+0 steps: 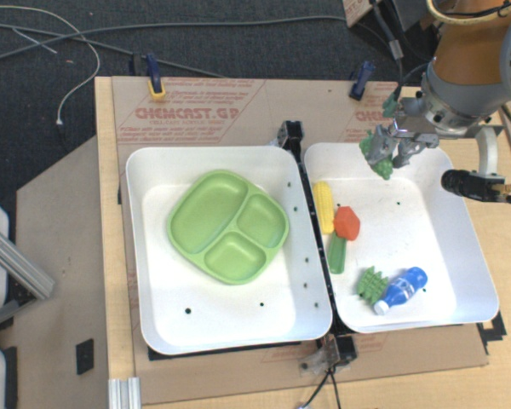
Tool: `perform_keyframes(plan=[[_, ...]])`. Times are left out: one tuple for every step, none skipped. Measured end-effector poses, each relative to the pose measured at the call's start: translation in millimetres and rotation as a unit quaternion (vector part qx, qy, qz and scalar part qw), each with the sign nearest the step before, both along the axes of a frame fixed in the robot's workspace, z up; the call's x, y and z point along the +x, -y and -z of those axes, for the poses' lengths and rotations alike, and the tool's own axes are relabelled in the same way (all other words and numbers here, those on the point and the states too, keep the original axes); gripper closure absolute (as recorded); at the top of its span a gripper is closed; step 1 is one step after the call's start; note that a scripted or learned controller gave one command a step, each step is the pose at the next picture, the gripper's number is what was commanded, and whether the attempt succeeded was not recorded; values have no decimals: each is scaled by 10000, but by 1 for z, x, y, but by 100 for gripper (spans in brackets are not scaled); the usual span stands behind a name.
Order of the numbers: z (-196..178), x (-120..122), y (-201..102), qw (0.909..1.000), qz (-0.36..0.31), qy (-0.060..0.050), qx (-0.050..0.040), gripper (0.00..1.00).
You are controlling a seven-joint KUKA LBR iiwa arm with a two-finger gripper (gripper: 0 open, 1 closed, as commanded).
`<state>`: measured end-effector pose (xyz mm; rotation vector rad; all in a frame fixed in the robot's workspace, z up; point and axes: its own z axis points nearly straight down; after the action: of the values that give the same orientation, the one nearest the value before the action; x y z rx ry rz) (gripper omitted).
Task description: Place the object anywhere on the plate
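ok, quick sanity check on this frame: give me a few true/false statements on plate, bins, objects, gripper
1. The green plate lies in the left bin. True.
2. The plate has a single undivided well. False: it has three compartments.
3. The corn lies on the plate. False: it is in the right bin, near the divider between the bins.
4. The blue bottle lies in the right bin, next to a green leafy toy. True.
5. The gripper is above the left bin. False: it is over the far end of the right bin, with a green object at its fingers.
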<state>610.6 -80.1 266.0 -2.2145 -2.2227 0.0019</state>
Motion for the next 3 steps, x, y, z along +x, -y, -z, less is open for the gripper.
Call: perform_keyframes(plan=[[9, -24, -48, 10000, -5, -3, 3, 100], [28, -30, -97, 10000, -8, -4, 3, 100], [32, -37, -141, 10000, -8, 1, 2, 100]])
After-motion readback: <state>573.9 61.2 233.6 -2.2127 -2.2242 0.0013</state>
